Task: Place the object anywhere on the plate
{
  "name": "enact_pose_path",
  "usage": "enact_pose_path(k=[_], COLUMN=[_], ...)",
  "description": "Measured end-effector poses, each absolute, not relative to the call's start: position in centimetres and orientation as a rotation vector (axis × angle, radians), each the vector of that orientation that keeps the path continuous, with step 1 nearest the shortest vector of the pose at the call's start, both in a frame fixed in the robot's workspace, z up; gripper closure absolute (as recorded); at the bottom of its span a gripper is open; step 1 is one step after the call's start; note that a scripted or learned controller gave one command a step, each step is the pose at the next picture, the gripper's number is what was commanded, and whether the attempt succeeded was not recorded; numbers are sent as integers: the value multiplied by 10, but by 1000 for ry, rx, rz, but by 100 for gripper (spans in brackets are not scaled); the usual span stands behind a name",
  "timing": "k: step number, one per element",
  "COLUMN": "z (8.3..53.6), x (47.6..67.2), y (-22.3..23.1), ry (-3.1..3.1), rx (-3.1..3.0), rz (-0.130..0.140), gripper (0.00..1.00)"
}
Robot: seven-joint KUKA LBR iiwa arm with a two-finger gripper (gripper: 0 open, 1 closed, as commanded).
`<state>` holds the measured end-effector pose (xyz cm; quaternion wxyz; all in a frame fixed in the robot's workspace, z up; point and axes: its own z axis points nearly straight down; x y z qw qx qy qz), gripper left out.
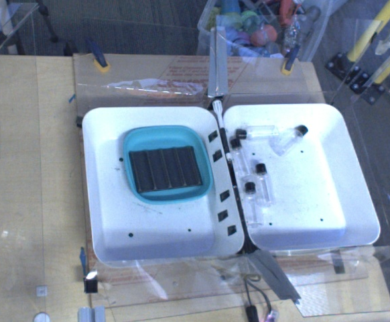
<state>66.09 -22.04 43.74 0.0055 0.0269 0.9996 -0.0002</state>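
Wooden bench holds 2 white bins [101,240]; clear tubes [258,180] at 3 o'clock need a centred grasp before reaching the blue plate [133,146].

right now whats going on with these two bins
Nothing is being handled at this moment. The left bin holds a blue plate with a dark ridged block lying flat on it. The right bin holds a few small clear tubes with black caps, lying near its left side and top. If one of those is the object meant for the plate, it has not been moved over yet.
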Motion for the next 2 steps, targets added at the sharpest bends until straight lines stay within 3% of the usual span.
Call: enact_pose_path(k=[2], z=[437], x=[600], y=[-223], ry=[3069], rx=[-641], rz=[0], gripper=[0])
